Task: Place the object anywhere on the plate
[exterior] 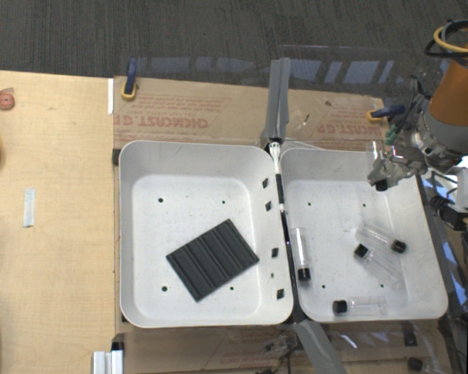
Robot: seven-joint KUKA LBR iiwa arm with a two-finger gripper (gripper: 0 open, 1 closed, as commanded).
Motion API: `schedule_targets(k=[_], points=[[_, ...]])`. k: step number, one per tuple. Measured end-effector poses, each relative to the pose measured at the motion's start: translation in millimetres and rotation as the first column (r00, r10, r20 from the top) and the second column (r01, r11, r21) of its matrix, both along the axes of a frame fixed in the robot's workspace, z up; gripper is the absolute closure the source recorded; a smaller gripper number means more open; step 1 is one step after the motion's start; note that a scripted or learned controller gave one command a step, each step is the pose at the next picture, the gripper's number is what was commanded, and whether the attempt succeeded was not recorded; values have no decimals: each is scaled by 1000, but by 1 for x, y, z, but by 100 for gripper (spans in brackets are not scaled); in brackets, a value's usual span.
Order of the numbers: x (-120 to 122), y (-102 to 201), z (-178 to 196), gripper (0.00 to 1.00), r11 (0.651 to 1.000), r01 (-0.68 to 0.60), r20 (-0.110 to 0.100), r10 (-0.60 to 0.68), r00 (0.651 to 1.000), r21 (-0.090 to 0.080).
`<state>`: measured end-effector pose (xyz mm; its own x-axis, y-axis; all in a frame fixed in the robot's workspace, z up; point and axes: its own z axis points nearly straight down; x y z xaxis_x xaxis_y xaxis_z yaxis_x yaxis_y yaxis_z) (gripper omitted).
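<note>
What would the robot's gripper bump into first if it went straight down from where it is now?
Probably the bare white floor of the right bin, near its back right corner. The gripper hangs there, pointing down, and the clear tubes lie nearer the front. Depth is hard to judge from this slant.

The table (44, 290) carries printed cardboard (198, 115), on which two white bins sit touching: left (131, 240), right (423, 299).

Left bin (140, 217): ribbed plate (212, 259) central, open floor around. Right bin (426, 229): clear tubes (378, 247) scattered low.
</note>
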<state>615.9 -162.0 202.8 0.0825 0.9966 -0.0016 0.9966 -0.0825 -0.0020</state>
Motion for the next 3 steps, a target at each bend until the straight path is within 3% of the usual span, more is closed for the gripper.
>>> schedule_targets(k=[1, 2, 3], points=[[-30, 61, -21, 100, 1000, 19, -3, -19, 1000, 1], [-86, 130, -12, 100, 980, -199, -2, 199, 980, 2], [-115, 194, -13, 100, 994, -111, -3, 111, 994, 1]])
